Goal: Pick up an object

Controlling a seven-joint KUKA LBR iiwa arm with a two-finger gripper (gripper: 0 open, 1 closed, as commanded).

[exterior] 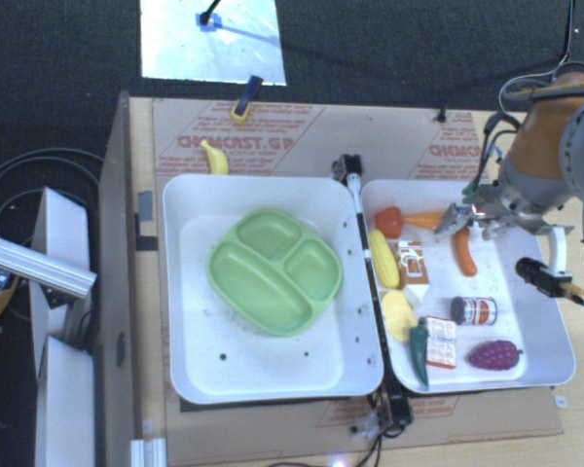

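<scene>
Camera view: gripper (464, 217) low over right bin (555, 358), just above orange sausage (464, 252), carrot (423, 220) beside. Fingers' spread: cannot tell. Nothing seen held. Step, by my reading: descent onto target, pick not yet done. Next move calls for straddling sausage, closing, lifting clear of tomato (388, 222) and corn (383, 258).

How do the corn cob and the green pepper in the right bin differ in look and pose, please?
The corn cob is yellow and pale, while the green pepper is dark green. The corn cob is thicker and blunt-ended; the green pepper is slimmer and tapers to a point. The corn cob lies in the upper half of the right bin, the green pepper near its lower edge. Both lie lengthwise close to the bin's left wall.
</scene>
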